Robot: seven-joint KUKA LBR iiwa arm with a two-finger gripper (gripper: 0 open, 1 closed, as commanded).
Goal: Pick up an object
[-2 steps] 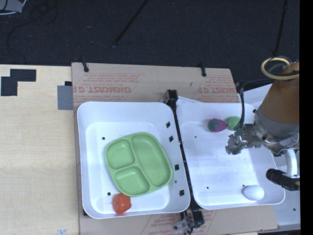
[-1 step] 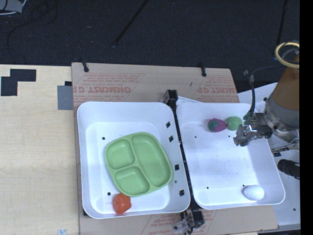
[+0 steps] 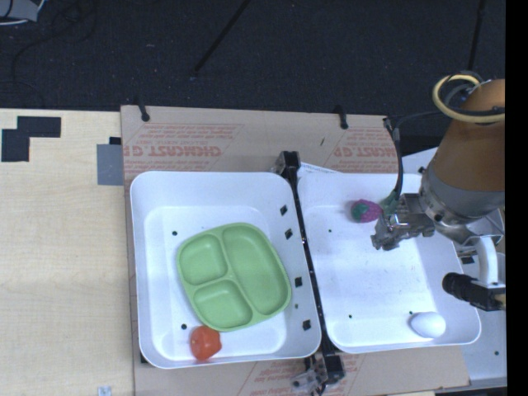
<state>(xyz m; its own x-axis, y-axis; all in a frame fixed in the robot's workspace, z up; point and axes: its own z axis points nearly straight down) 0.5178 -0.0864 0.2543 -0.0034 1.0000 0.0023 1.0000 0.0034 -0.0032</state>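
Gripper (image 3: 386,236) beside pink ball (image 3: 362,211); finger state unclear, can't tell. Ball looks light, soft; pinch across middle.

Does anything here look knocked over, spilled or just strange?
Nothing looks spilled or broken. The green divided plate lies flat but turned at an angle in the left bin, with a small orange-red object beside it. In the right bin lie a pink-and-green ball and a white egg-shaped object.

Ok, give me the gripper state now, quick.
Gripper: over the right bin, beside the pink-green ball; open or shut cannot be told, and nothing is seen held in it.
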